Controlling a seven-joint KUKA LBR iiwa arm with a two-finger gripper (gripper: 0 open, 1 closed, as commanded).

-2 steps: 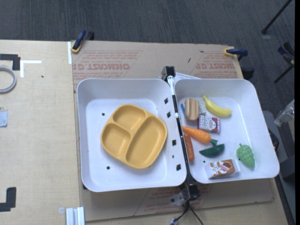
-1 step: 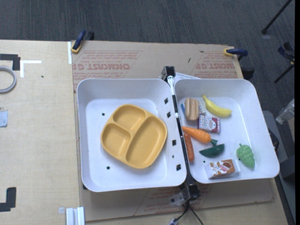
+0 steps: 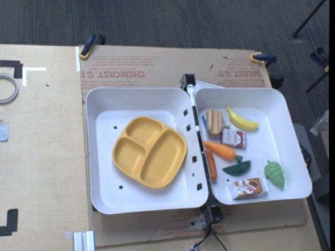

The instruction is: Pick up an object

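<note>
The right bin [image 3: 285, 114] holds several toy foods. A yellow banana [image 3: 242, 119] lies at the back, with a hot dog bun [image 3: 213, 121] to its left. A small red carton [image 3: 233, 137] sits below them. An orange carrot [image 3: 220, 150] lies across the bin's left side, above a thin orange-red piece [image 3: 211, 164] along the wall. A dark green pepper [image 3: 237, 167] is near the middle, green grapes [image 3: 275, 173] lie at the right, and an orange juice box [image 3: 248, 187] rests at the front.
The left bin [image 3: 99, 140] holds a yellow three-compartment plate [image 3: 149, 151]. Both bins rest on a cardboard sheet [image 3: 131, 69] held by blue-yellow clamps [image 3: 88, 45] at the back corners. A wooden bench top [image 3: 36, 156] stretches to the left.
</note>
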